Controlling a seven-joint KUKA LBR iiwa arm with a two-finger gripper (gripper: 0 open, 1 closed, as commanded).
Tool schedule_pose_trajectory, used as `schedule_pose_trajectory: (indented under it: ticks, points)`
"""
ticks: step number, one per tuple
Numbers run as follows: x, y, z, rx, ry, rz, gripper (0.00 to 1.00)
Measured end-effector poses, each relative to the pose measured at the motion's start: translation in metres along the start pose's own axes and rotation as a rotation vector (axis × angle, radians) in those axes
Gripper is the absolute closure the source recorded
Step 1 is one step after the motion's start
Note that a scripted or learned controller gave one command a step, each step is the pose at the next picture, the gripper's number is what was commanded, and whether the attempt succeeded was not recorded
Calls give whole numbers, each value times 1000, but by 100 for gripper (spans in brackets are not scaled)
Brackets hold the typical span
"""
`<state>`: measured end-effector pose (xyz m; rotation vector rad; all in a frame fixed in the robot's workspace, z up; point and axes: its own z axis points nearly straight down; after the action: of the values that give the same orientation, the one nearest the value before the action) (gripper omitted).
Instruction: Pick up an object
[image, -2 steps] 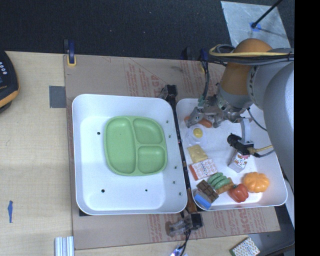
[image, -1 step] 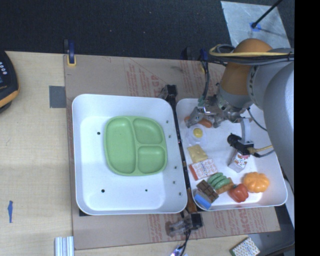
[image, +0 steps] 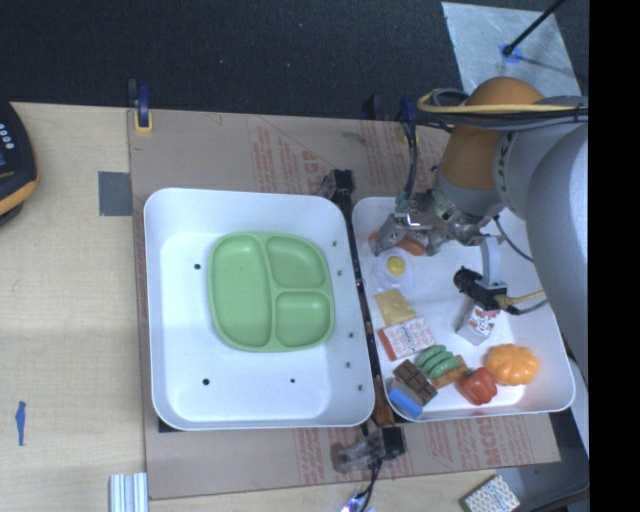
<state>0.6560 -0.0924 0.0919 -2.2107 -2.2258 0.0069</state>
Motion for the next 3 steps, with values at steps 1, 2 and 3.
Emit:
schedule_pose_trajectory:
  ticks: [1,2,3]
  points:
    - [-1,0,-11,2,0,-2,100]
    - [-1,0,-11,2,-1,-2,0]
    - [-3,0,-3,2,-4,1,0]
